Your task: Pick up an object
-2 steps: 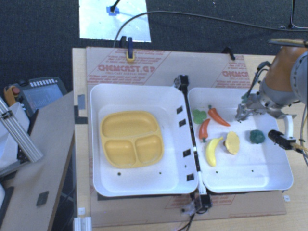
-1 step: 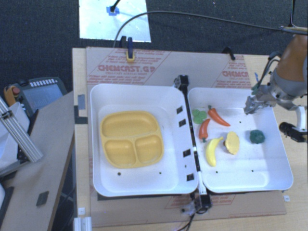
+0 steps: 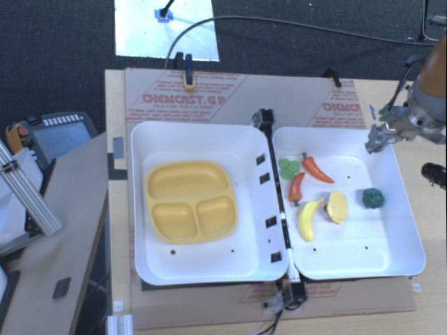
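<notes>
The right bin (image 3: 391,257) holds several toy foods: a green leafy piece (image 3: 288,167), an orange carrot (image 3: 318,169), a red pepper (image 3: 297,185), a yellow banana (image 3: 309,218), a pale yellow lemon slice (image 3: 337,207) and a dark green broccoli (image 3: 373,198). My gripper (image 3: 377,139) hovers over the bin's far right corner, above and apart from all of them. Nothing shows between its fingers.
A yellow divided plate (image 3: 190,201) lies in the left bin (image 3: 167,135). A black clamped divider (image 3: 274,194) joins the two bins. A teach pendant (image 3: 59,138) and aluminium rail (image 3: 28,194) sit at the left, off the bench.
</notes>
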You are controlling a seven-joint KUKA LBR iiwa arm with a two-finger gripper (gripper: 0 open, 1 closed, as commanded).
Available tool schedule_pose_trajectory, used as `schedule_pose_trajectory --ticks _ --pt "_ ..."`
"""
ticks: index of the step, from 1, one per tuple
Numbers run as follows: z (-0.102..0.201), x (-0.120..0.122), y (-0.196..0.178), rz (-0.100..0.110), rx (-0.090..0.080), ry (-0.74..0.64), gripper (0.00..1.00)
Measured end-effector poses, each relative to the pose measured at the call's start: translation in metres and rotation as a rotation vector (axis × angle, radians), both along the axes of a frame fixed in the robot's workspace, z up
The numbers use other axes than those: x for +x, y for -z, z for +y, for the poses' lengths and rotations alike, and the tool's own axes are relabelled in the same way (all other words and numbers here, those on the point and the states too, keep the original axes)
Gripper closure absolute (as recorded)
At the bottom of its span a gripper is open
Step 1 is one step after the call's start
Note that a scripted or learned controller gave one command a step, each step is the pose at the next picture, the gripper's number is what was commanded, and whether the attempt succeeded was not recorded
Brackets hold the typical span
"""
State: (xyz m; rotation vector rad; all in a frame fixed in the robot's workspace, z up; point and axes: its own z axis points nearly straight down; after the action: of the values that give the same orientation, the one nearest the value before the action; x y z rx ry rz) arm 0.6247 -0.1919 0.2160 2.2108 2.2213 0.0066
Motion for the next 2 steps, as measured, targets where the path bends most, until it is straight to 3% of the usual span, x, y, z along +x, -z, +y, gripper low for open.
schedule_pose_trajectory --ticks 1,2 --pt "0.000 0.001 -0.002 0.005 0.001 0.000 1.00" --pt "0.049 0.002 0.006 0.007 0.004 -0.004 1.00"
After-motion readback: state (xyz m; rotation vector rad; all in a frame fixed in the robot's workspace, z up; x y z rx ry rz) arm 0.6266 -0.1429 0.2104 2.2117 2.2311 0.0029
